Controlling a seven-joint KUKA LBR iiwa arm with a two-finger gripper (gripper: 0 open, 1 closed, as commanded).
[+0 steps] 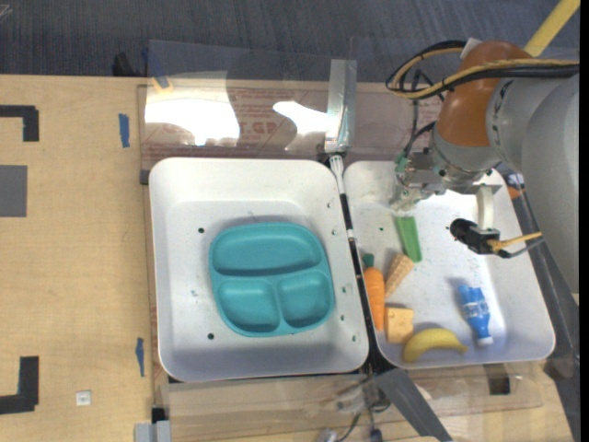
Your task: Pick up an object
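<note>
Here the tool [406,199] hangs over the far left corner of the right bin [543,330], at the end of the grey arm [543,145] that reaches in from the right, its orange band [469,109] just above the wrist. Whether the tool is spread or pressed together cannot be told from this angle, and nothing is seen pinched in it.

Just beneath and in front of the tool lies a green stick [409,238], its far end next to the tool's tip; whether they touch is unclear. Nearer the camera, an orange carrot [375,295] lies along the bin's left wall, with a tan cone-shaped piece [398,272] leaning against it. A tan block [399,324] sits at the carrot's near end, and a yellow banana [433,343] lies just beside that block at the front wall. A blue bottle [475,313] lies apart from these, toward the right side.

The left bin [175,191] holds a teal divided plate [269,277] lying flat near its middle. Both bins rest side by side on the pale wooden desk [64,247].
</note>
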